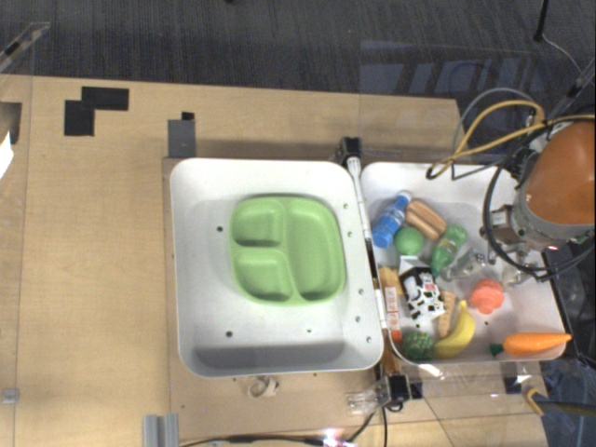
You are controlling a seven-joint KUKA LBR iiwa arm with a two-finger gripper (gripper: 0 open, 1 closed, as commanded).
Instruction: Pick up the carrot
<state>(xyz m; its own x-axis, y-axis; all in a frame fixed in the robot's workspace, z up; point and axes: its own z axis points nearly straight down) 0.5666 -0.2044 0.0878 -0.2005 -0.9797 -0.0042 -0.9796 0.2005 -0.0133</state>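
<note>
**Carrot at the right bin's near right corner**

At the near right corner of the right white bin (447, 177) lies the orange plastic carrot (533, 344), lengthwise along the near rim, its tip toward the yellow toy banana (458, 333). Just beyond the carrot sits a round salmon-pink ball (486, 296), apart from it. Toward the bin's middle are a black-and-white spotted cow toy (425, 295), a clear green bottle (449, 246), a round green ball (408, 240), a tan sausage-shaped toy (426, 217) and a blue bottle with a white cap (390, 219). Dark green toy greens (418, 344) rest by the banana. Over the bin's right edge hangs the grey arm with its orange band (562, 184); whether its jaws are parted or closed cannot be told. Across the divider, the left white bin (196, 277) holds a light green divided plate (285, 248).
</note>
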